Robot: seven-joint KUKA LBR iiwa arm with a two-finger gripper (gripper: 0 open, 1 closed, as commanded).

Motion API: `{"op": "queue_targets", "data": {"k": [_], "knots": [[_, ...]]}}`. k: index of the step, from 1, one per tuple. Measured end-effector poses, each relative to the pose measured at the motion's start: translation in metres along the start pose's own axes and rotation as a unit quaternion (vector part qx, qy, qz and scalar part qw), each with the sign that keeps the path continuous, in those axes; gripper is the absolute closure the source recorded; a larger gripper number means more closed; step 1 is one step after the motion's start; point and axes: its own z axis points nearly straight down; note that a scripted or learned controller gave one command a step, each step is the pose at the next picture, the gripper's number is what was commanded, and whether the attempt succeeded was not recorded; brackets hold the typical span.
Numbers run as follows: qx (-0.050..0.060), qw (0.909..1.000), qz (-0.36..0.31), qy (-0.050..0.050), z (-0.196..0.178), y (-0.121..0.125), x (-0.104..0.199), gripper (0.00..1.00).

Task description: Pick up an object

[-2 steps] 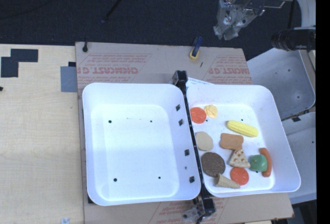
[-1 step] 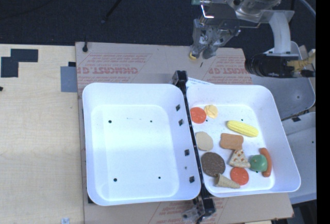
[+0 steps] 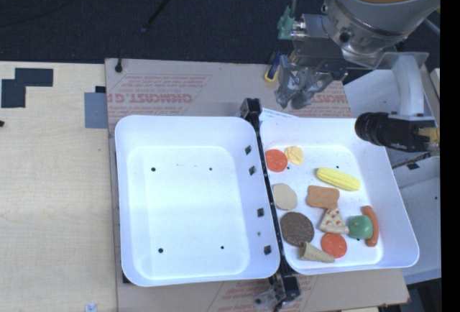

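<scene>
The right bin point(image 3: 392, 181) holds several toy foods: a red tomato slice point(image 3: 276, 159), a small yellow piece point(image 3: 293, 154), a corn cob point(image 3: 338, 178), a beige potato point(image 3: 284, 196), a brown toast piece point(image 3: 322, 196), a dark brown patty point(image 3: 296, 228), a pizza wedge point(image 3: 333, 221), a red disc point(image 3: 333, 244), a cone point(image 3: 315, 253), a green piece point(image 3: 360, 226) and a sausage point(image 3: 371, 221). My gripper point(image 3: 298, 98) hangs above the far rim of the right bin, well clear of the items. Nothing shows between its fingers.
The left bin point(image 3: 136, 159) sits beside the right one, joined by a black divider point(image 3: 260, 181). A black cylindrical device point(image 3: 388, 131) juts in at the right. Both bins rest on a cardboard sheet point(image 3: 180, 91).
</scene>
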Motion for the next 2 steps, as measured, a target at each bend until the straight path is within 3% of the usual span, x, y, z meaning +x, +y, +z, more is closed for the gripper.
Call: {"op": "queue_targets", "data": {"k": [1, 2], "knots": [[0.000, 1.0000, -0.004, 0.000, 0.0008, -0.0306, 0.0719, 1.00], [0.000, 1.0000, 0.001, -0.001, 0.0007, -0.0290, 0.0648, 1.00]]}}
